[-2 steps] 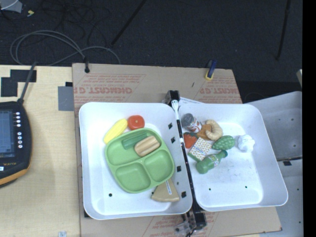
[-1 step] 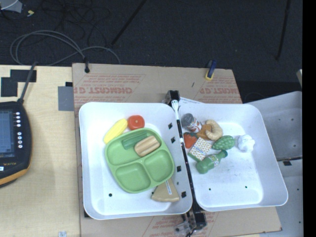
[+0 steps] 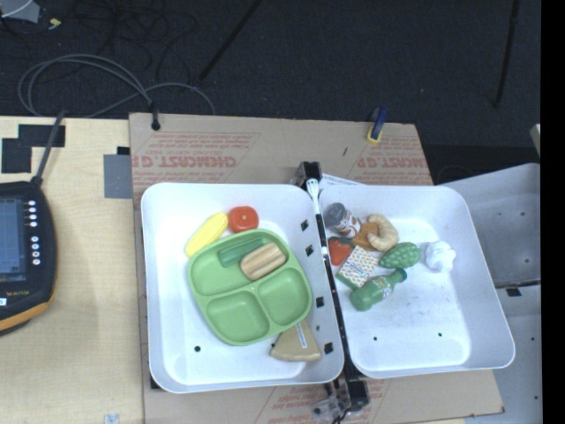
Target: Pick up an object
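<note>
Resting on cardboard sheet [image 3: 221, 153], two white bins [image 3: 168, 325], wooden bench [image 3: 71, 343]

Glossy plastic tray [image 3: 231, 312] (green), matt cardboard sheet [image 3: 265, 148].

Perhaps a pale sliver of the arm [image 3: 535, 134], far right edge

Small toys crowd the right bin's [image 3: 441, 343] near-left corner. A green bottle [image 3: 375, 291] lies tilted (cap up-right), beside a checkered packet [image 3: 357, 266].
</note>
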Robot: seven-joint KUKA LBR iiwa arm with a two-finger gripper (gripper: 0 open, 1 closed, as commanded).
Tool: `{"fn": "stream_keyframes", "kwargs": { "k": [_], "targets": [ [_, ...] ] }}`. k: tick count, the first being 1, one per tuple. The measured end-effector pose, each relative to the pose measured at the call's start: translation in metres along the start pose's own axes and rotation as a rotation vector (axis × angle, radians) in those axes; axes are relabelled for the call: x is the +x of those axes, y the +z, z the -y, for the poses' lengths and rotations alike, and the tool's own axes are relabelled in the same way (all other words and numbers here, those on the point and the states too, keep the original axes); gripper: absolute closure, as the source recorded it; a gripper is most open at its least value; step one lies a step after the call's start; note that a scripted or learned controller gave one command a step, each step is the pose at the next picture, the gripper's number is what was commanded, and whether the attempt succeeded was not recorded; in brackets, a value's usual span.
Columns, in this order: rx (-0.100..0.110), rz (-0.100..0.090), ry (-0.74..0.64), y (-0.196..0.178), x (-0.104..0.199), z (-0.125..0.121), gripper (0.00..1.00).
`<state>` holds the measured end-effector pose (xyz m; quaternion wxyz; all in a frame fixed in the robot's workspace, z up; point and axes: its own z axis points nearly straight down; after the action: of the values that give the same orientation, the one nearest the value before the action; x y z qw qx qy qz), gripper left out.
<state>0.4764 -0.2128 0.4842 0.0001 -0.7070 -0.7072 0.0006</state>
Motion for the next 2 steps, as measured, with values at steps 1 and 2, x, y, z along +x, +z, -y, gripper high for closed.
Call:
{"fn": "stream_keyframes", "kwargs": {
  "k": [1, 2],
  "targets": [
    [-0.001, 0.000, -0.002, -0.021, 0.000, 0.000, 1.00],
    [-0.001, 0.000, -0.004, -0.040, 0.000, 0.000, 1.00]
  ]
}}
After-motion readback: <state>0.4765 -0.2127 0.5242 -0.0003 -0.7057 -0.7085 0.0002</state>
